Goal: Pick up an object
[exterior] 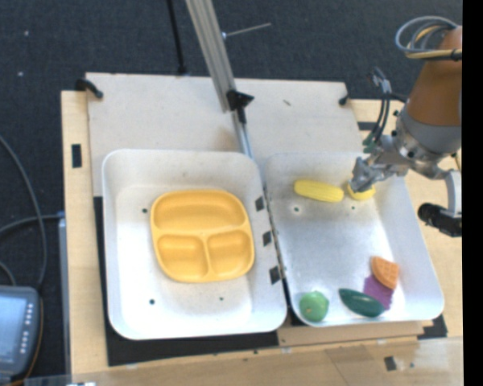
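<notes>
Tool (364, 178) low at far edge of right bin (414, 240); grip state can't tell. Yellow corn (319, 190) just beside it. Prob. light, stiff, smooth plastic, may roll; take across its middle.

No readable text, label, brand, number or sign stands on anything here — not on the bins, worktop or arm.

Hand (365, 177) hides part of yellow object (361, 190)
</notes>
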Controlling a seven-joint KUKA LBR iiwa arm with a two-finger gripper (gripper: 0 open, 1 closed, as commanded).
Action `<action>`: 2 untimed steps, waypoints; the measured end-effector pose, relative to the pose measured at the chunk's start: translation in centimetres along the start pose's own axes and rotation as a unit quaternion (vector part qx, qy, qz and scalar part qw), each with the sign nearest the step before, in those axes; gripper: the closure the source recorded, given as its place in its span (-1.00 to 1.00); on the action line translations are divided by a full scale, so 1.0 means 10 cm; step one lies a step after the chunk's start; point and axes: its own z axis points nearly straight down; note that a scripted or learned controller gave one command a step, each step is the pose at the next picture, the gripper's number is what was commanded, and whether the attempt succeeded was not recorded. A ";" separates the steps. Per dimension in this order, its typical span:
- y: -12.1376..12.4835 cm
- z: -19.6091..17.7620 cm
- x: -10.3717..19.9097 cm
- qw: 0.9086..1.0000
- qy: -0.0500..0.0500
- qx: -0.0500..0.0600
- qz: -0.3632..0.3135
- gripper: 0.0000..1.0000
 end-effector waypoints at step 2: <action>-0.12 -0.04 1.00 1.000 0.000 -0.001 -0.001 1.00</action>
